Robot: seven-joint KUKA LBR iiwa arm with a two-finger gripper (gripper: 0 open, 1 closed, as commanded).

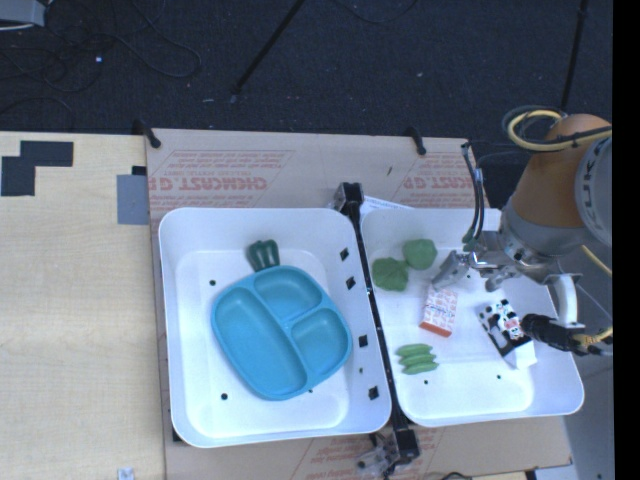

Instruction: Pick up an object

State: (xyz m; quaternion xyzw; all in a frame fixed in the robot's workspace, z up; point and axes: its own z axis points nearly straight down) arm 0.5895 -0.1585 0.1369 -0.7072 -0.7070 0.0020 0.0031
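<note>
Camera view: orange-and-white carton lies flat below the fingers; their state is unclear.

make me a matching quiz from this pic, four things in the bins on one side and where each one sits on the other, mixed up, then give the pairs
Things:
1. blue divided plate
2. dark green pepper
3. pea pods
4. orange-and-white packet

Places:
A. right bin, near its front, close to the divider
B. left bin, filling most of its floor
C. right bin, middle, just below the tool
D. left bin, touching the plate's far rim

Pairs: 1-B, 2-D, 3-A, 4-C
</note>
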